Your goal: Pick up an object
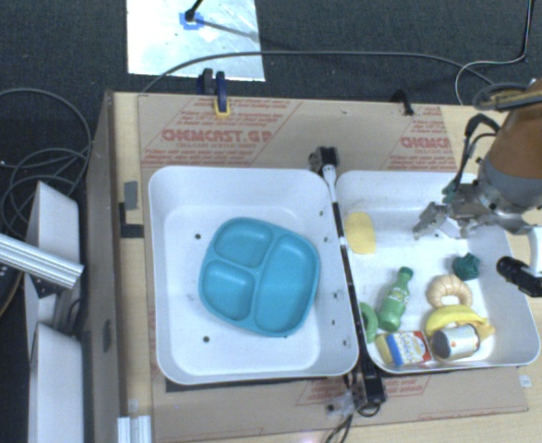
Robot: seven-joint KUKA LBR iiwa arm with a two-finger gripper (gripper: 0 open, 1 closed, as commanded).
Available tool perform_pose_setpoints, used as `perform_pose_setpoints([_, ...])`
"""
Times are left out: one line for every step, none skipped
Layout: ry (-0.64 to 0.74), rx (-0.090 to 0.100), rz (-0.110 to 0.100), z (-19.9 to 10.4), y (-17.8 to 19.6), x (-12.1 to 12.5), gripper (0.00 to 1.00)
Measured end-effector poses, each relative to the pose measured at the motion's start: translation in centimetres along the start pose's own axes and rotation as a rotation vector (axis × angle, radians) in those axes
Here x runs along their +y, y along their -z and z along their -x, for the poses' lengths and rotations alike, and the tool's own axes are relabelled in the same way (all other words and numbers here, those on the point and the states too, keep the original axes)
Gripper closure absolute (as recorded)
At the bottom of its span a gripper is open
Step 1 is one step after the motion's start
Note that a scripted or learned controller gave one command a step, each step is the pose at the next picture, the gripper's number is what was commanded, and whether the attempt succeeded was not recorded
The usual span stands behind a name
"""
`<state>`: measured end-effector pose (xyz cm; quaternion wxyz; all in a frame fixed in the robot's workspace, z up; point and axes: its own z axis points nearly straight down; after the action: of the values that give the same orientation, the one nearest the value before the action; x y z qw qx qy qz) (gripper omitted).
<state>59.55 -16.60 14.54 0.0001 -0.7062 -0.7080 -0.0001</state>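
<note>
1. Hovering over the upper part of the right white plastic bin, the grey two-finger gripper sits at the end of the arm with fingers spread apart and nothing between them.
2. Candidate objects cluster in the bin's lower half: green plastic toy bottle, beige ring-shaped toy donut, yellow toy banana, small silver can, dark green lumpy toy. A pale yellow soft-looking block lies alone near the divider, just left of the gripper.
3. Judgement: yellow block is the easiest pick; isolated, likely light and a bit squashy, so pinch across its short sides.
4. Bottle looks light, hard, smooth; likely slippery, grab across the body, not the neck.
5. Can and banana touch each other; crowded, risk of fingers hitting neighbours.
6. Left white bin holds a blue compartment plate, flat and hard to pinch.
</note>
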Motion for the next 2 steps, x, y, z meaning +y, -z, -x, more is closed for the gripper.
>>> perform_pose_setpoints([0.0, 0.0, 0.0, -5.1, -6.1, -3.6, 0.0])
perform_pose_setpoints([-0.001, -0.003, 0.004, 4.2, -6.0, 4.2, 0.0])
